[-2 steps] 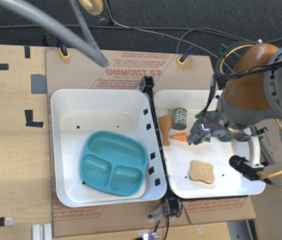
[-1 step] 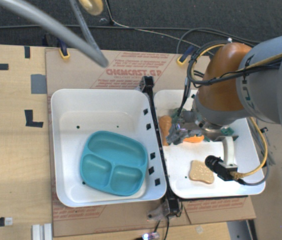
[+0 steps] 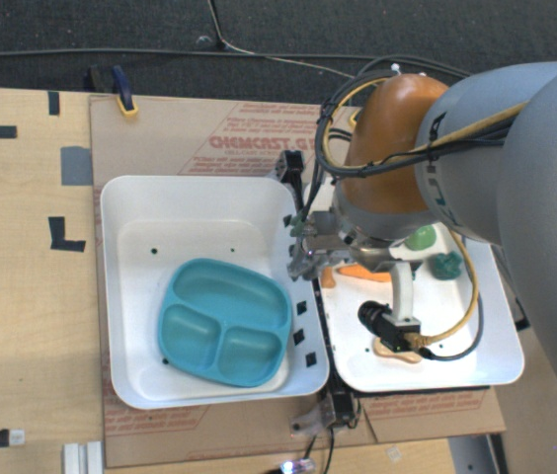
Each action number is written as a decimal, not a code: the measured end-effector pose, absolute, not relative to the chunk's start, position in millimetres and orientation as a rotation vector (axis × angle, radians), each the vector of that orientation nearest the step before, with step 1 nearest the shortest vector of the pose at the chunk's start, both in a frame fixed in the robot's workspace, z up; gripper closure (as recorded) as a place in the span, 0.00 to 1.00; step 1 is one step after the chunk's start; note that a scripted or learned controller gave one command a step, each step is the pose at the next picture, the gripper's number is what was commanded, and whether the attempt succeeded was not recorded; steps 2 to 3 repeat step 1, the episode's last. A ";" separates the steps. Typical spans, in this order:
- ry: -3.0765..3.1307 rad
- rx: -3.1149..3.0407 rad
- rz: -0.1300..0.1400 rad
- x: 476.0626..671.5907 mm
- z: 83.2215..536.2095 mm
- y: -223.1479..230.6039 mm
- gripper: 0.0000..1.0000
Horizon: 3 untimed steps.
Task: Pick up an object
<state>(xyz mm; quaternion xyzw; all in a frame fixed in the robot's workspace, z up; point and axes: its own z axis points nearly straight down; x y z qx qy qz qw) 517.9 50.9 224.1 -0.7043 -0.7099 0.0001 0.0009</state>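
I worked in a robotics lab, not a home. My worktop [image 3: 22, 265] was bare plywood marked with black tape pieces [image 3: 61, 235], a printed cardboard sheet [image 3: 219, 141] laid under two shallow white bins [image 3: 120, 265]. A blue-handled clamp [image 3: 120, 89] gripped the far edge, black cables [image 3: 209, 18] trailed across dark carpet [image 3: 358, 8] beyond, and yellow and black wiring [image 3: 468, 294] looped around my wrist.
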 end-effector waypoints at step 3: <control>-2.227 -2.214 0.000 542.0 227.4 97.5 1.00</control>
